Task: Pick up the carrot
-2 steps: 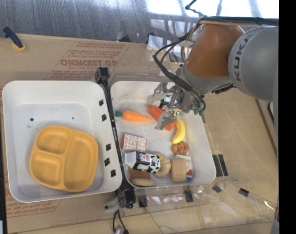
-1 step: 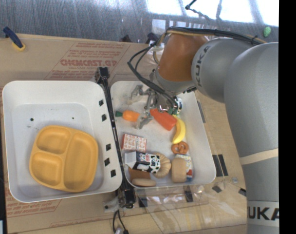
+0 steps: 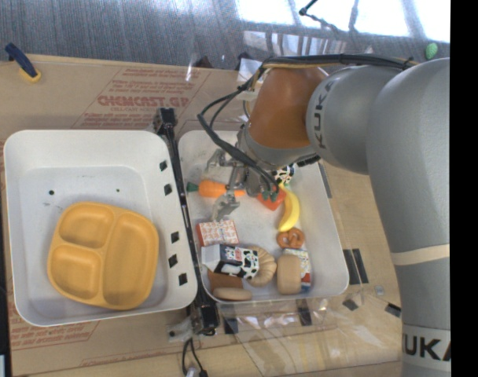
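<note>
Metal-fingered gripper (image 3: 233, 185) low in the right bin (image 3: 333, 246), fingers apart with nothing between them, one carrot (image 3: 211, 188) just to its left near the bin's left wall, long axis across the bin, one banana (image 3: 289, 210), one yellow tray (image 3: 104, 254) in the left bin (image 3: 27, 155), two bins.

Arm (image 3: 396, 132): grey, enters from the right, bent over toward the middle.
Band (image 3: 282, 108): orange, just above the wrist, cables looped round it.
Gripper (image 3: 231, 188): below the band, pointed down and leftward.
Fingers (image 3: 225, 205): metal, spread apart, nothing seen between them.
</note>
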Tool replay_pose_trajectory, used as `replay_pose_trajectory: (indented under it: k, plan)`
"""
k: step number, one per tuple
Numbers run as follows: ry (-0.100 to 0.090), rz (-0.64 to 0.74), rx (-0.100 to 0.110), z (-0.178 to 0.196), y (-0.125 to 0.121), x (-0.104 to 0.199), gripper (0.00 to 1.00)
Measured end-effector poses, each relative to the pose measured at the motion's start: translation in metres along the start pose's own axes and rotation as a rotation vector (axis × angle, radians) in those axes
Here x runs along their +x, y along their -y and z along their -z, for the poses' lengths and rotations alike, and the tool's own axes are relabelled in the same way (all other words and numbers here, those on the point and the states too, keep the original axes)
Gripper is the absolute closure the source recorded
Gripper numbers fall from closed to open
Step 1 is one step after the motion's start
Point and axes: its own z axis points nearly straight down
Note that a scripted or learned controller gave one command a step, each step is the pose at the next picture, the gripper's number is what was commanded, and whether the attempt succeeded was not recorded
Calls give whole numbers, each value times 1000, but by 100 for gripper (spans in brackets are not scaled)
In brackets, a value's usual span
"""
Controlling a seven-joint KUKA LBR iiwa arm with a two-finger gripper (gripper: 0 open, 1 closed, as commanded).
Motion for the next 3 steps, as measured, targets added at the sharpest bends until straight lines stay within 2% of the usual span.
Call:
replay_pose_trajectory:
  k: [1,2,3]
  plan:
    - [4,6,1,12,-1,-2,100]
    - [10,-424,-1,105,-44,1,100]
    - [-3,-763,1,99,-75,33,100]
